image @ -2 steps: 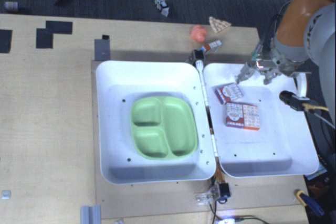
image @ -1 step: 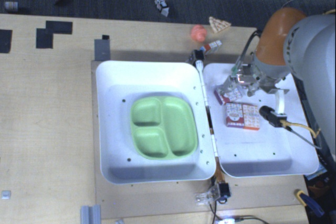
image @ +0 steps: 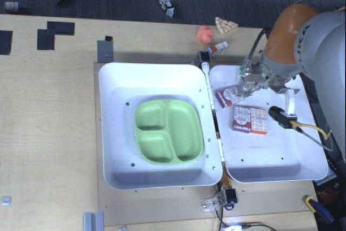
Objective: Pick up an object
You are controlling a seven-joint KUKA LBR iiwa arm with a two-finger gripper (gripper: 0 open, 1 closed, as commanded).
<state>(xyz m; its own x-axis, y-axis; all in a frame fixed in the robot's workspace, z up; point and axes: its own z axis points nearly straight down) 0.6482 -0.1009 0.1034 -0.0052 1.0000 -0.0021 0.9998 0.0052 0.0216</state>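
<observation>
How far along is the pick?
Done: the arm has reached into the right bin, with the gripper low over a small dark red packet near the bin's left wall. In hand: nothing visibly lifted; the fingers are too blurred to judge. Left: the grasp and the lift. The red and white box and the green tray lie untouched.

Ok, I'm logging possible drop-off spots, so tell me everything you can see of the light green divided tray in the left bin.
The light green divided tray looks like smooth moulded plastic, roughly square with rounded corners. Raised ridges split it into three wells: two smaller ones stacked on the view's left, one long one on the right. It lies flat and right way up on the floor of the left white bin, near its middle, slightly turned. The gripper is in the other bin.
</observation>
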